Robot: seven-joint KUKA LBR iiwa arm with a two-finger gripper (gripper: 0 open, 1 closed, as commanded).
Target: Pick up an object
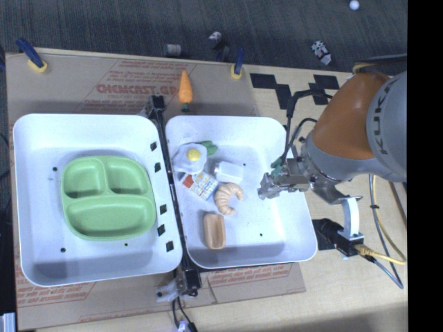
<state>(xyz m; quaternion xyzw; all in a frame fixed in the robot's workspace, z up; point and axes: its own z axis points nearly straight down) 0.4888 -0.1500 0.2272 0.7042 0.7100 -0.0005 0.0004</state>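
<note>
Croissant (228, 197): lies in the middle of the right bin (277, 251), curled, pale brown, just to the left of my gripper (270, 185) and apart from it.
Bread roll (214, 230): an oblong tan piece just below the croissant, near the bin's lower wall, lying lengthwise.
Fried egg toy (192, 157): white with a yellow yolk, in the upper left part of the right bin, with a green leafy piece (208, 146) touching its upper right side.
Small printed packet (201, 184): red, white and patterned, between the egg and the croissant, tilted.
White block (228, 171): just right of the packet, above the croissant.
My gripper: low over the right side of the right bin, fingers pointing left toward the croissant; I cannot tell whether my jaws are open or closed, and nothing shows between them.
My arm (353, 133): comes in from the right, orange band above the wrist, over the bin's right rim.
Left bin (34, 254): holds a green divided tray (107, 197) with three compartments, lying flat in the middle.
Carrot toy (185, 87): orange, on the cardboard above the seam between the two bins, outside both.
</note>
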